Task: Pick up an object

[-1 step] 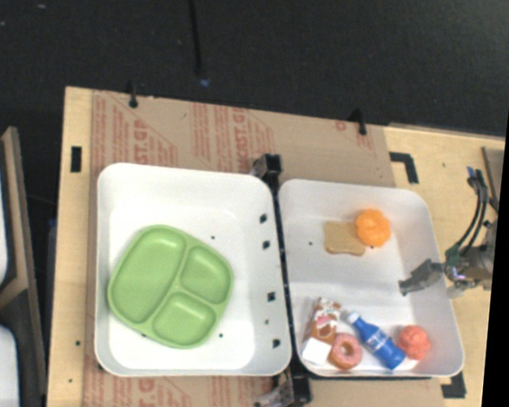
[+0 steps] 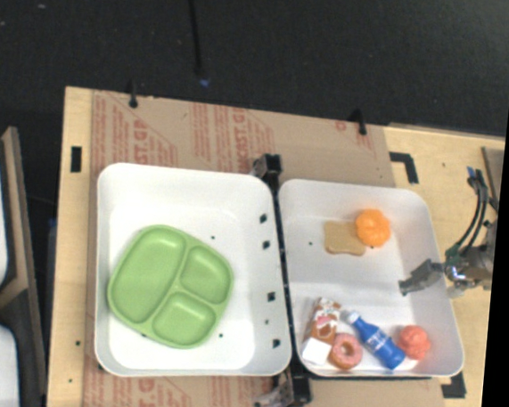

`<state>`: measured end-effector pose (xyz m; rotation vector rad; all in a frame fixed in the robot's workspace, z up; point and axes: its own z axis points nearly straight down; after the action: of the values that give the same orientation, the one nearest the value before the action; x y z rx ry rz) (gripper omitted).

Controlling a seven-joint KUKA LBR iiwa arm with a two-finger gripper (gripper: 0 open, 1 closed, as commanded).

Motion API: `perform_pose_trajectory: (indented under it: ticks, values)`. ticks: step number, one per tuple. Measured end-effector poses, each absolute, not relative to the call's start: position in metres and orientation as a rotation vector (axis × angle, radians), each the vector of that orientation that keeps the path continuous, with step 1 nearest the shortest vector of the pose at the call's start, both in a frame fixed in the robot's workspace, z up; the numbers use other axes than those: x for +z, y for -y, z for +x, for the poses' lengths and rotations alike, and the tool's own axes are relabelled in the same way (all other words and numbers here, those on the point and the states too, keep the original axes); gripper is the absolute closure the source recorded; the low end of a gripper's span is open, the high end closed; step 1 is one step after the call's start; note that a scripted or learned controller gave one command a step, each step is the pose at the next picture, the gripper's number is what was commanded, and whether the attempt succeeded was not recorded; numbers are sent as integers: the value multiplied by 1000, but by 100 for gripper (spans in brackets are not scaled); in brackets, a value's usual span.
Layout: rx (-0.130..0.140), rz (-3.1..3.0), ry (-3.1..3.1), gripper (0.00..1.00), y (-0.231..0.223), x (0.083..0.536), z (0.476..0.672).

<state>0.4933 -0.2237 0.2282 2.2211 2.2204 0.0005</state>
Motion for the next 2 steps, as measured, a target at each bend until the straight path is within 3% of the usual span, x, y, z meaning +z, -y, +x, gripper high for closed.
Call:
perform_pose_trajectory:
  ticks: [1, 2]
  values:
    - [0, 2220, -2223, 0, 228, 199, 557]
    - [-5, 2224, -2228, 0, 209, 100, 611]
